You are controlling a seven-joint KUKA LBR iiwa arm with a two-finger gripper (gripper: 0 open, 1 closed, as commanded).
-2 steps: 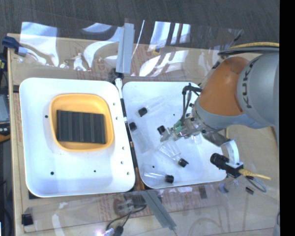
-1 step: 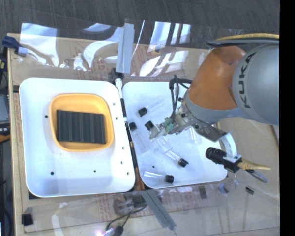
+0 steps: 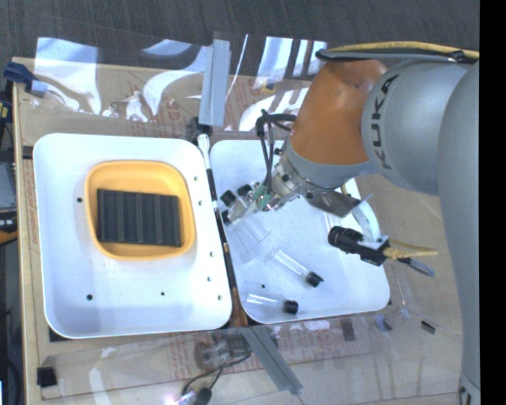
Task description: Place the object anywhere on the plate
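Fingers (image 3: 251,202) down low in the right bin (image 3: 367,289), near its left wall — can't tell how far they're parted, or whether they've got anything. Nothing's on the plate (image 3: 139,180) yet: yellow, rounded, with a dark ribbed centre, in the left bin (image 3: 59,302). Clear tubes (image 3: 293,267) with black caps, glassy and slim, lie loose near the worktop's front edge.

The arm (image 3: 388,116) hides the right bin's (image 3: 320,302) rim toward one o'clock and is itself cut off at three o'clock. The gripper (image 3: 251,199) is too small and blurred to read.
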